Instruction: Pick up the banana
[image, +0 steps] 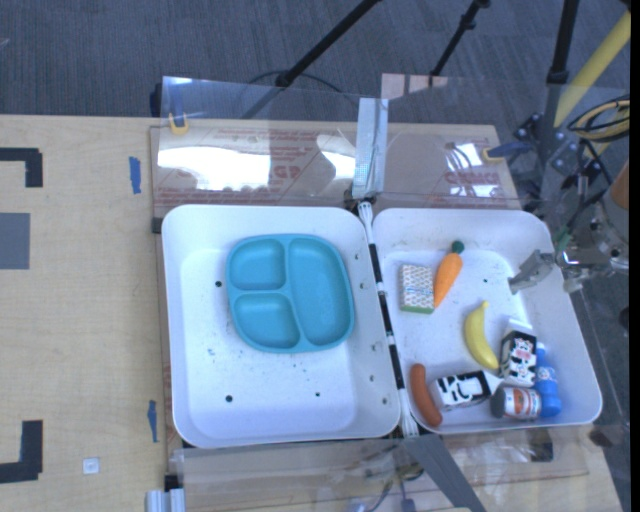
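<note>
On the pale wood-grain counter (80, 330) the left bin (190, 400), smooth white plastic speckled with dark flecks, holds a glossy blue divided plate (290, 293) with three rounded compartments. In the right bin (500, 235) lie a small printed sponge-like block (417, 287) and a tapered orange carrot (447, 275), with a reddish sausage (425, 394) lower down near the divider. The banana (481, 336), a smooth curved yellow toy, lies free about mid-bin, just beside a cow-patterned carton (519, 358) and above another (462, 389), a small bottle (520, 403) nearby. The claw (540, 268) hangs at the bin's right rim, apart from the banana; how wide it stands I cannot tell. The task looks to be at the approach: next it should move left and down over the fruit's middle, clear of the carton.
</note>
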